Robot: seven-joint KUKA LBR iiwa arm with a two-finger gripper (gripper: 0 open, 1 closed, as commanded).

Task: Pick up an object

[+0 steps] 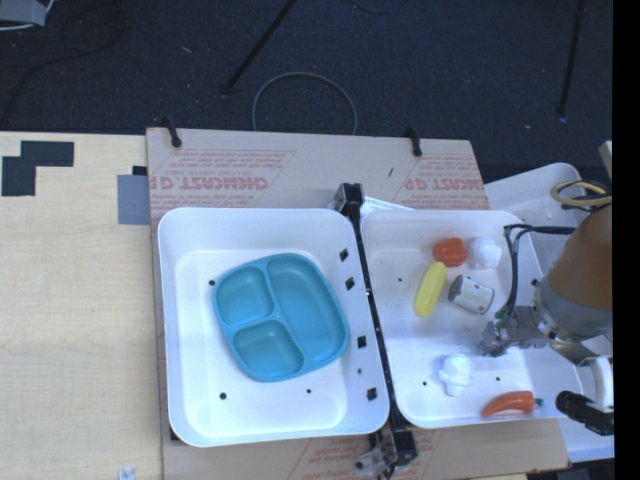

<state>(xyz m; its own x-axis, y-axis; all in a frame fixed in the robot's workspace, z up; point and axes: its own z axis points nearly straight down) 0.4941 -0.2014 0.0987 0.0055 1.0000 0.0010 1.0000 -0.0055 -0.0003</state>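
From my station I saw the pale wooden counter (70, 318) carrying two shallow white plastic bins, the left bin (190, 248) and the right bin (400, 388), touching along a black clipped divider. The grey arm with its orange band (590, 268) reached in from the right, over the right bin's right side. In the left bin lay one turquoise plastic plate with three compartments (280, 313), and nothing else that I could make out.

The jaws (497, 336) were low over the right bin's floor, near its right wall; they were too small and dark for me to tell whether they stood spread or pressed together. Nothing was visibly between them, so I judged the pick not yet done: selecting, closing and lifting all remained.

The candidates all lay in the right bin, six by my count: one yellow oblong banana-like piece (430, 288), one grey-and-white cylindrical can on its side (470, 293) just beside it, one orange-red curved piece (510, 404) near the front wall, one red-orange rounded lump (450, 251), one white ball-like lump (486, 253) next to it, and one small white lumpy figure (455, 371). The can and the white figure lay nearest the jaws.
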